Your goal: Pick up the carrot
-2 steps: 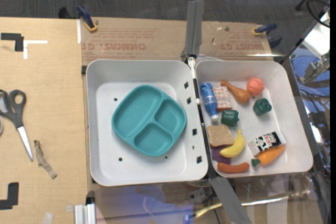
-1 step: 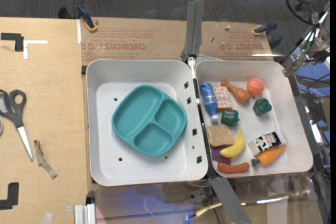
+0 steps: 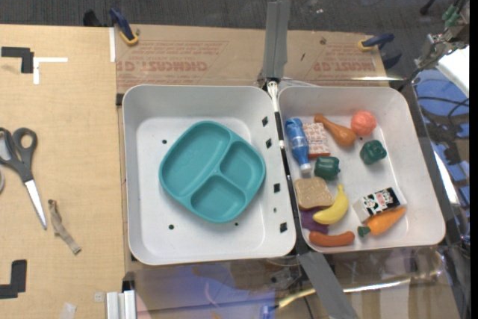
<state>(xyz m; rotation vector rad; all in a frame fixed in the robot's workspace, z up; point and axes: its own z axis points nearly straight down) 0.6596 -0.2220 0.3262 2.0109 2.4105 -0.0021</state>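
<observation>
Carrot (image 3: 385, 221), beside cow-print carton (image 3: 378, 202)

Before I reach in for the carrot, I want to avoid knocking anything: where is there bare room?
Right bin: crowded. The carrot lies against the milk carton; bare floor only along the right wall beside the green pepper. Left bin: bare margins around the teal plate.

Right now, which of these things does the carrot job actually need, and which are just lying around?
Needed for the job:
carrot
right bin that holds it

Just lying about:
teal plate
banana
bread slice
sausage
blue bottle
milk carton
scissors
</observation>
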